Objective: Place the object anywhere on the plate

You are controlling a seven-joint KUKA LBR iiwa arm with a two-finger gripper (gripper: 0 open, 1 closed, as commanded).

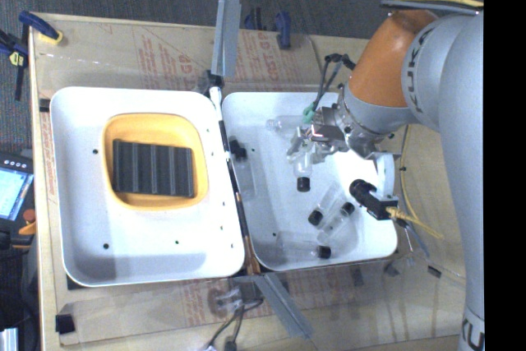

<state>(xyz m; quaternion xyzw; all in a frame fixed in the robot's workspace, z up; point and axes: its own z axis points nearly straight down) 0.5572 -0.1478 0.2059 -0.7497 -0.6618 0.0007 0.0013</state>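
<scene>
Plate [156, 126] sits in left bin [82, 242]; hand [306, 145], grip unclear, over right bin [271, 247].

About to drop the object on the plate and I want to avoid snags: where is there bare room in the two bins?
Left bin: free white floor rings the yellow plate, widest along the near edge. The plate's dark ridged centre has nothing on it. Right bin: crowded right of centre with small clear, black-capped items under the tool; bare strip beside the divider.

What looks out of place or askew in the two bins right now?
Nothing looks spilled or broken. The yellow plate sits flat in the left bin, bare of task objects. Clear, black-capped bottles lie scattered on their sides in the right bin, below the hand.
</scene>
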